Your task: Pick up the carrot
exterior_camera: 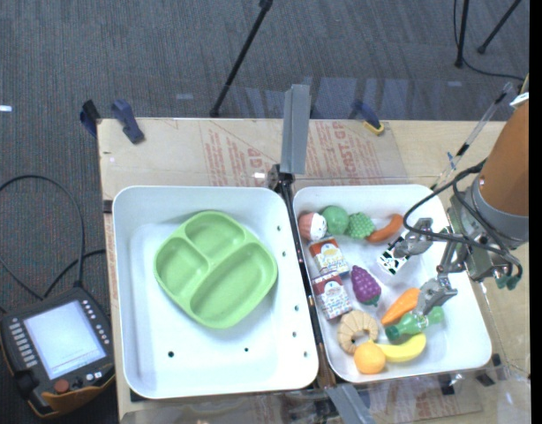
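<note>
The carrot (400, 306) is orange and lies slanted in the front right part of the right bin (472, 343). It rests between a purple bunch of grapes (365, 284) and a green toy (414, 322). My gripper (427, 267) hangs above the right side of this bin, open, with nothing between its fingers. One fingertip (434, 293) sits just right of the carrot's upper end. The other fingertip (417, 240) is near a small cow-patterned carton (393, 259).
The right bin also holds two cans (329, 276), a banana (403, 351), an orange (370, 359), a croissant (357, 328), green vegetables (349, 223) and a second orange piece (387, 228). A green divided plate (216, 268) lies in the left bin (130, 325).
</note>
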`<state>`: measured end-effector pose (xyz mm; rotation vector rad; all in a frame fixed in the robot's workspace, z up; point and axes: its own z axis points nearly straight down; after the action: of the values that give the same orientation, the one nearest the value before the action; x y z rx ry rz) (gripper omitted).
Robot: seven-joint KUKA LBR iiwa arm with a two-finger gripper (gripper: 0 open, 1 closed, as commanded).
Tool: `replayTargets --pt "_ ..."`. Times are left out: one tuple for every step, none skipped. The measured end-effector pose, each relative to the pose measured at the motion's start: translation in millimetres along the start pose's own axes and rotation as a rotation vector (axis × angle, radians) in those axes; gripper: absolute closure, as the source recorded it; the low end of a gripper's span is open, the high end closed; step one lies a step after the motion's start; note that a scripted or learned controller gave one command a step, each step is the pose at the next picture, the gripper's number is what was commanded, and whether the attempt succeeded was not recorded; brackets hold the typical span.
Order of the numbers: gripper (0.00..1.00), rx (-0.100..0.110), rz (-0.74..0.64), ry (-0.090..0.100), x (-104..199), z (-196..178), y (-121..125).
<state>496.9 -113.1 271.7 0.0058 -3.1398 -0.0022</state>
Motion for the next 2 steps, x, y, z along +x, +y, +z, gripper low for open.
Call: replayTargets --pt "0.0 -0.002 0.014 0.007 -10 109 -23" --pt "0.0 0.006 -0.018 -0.023 -38 165 -27"
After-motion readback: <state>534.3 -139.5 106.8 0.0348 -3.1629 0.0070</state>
